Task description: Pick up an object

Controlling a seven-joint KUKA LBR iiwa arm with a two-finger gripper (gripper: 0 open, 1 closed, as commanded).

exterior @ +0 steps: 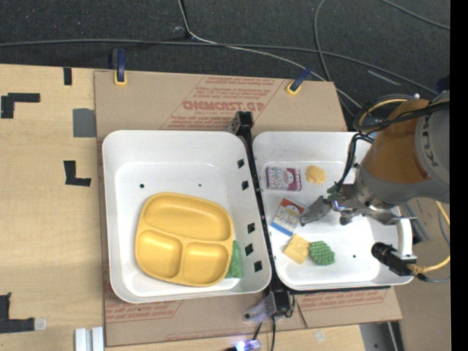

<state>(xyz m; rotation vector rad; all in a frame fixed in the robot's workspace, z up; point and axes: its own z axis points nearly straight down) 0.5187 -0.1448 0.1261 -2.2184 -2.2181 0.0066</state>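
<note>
We take the red packet [287,214] as the likeliest target: it lies in the right bin [365,275], left of middle, tilted, with a blue edge at its lower end. Just below it sits a yellow wedge [297,248], and touching that on the right a green knobbly ball [321,252]. Above it lie a purple packet [283,177] and a small yellow lump [315,174].

Our worry is crowding and flatness. The packet is thin and lies flat on the floor of the bin, so the tips could slide over it and close on nothing. A descent slightly low in the view could nudge the wedge or the ball instead and scatter them.

The gripper [316,210] sits just right of the packet, its dark tip pointing left and down toward it, close above the bin floor. We cannot tell how its tips stand, and we see nothing held. The arm [398,159] reaches in from the right, orange band over the bin's right rim.

The left bin [117,159] holds a yellow tray [183,236] with something green [235,262] at its right edge.
</note>
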